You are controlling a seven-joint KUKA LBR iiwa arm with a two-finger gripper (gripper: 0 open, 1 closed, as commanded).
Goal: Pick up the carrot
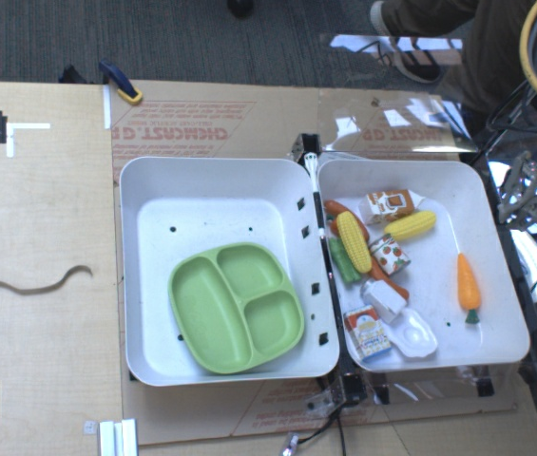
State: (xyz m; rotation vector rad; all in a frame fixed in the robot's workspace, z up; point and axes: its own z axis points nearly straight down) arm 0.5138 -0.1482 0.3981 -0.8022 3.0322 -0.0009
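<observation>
The carrot [468, 284] is orange with a small green tip at its near end. It lies alone on the floor of the right bin [436, 272], close to that bin's right wall and pointing roughly front to back. Bare white floor surrounds it on all sides, and the nearest other item is about a hand's width to its left.
A pile fills the right bin's left half: two yellow corn cobs [352, 240] [411, 224], small printed cartons [389, 203] [368, 333], a green piece [344, 265] and a white piece [412, 334]. The left bin [211, 202] holds a green divided plate [238, 307]. Cables hang at the right edge.
</observation>
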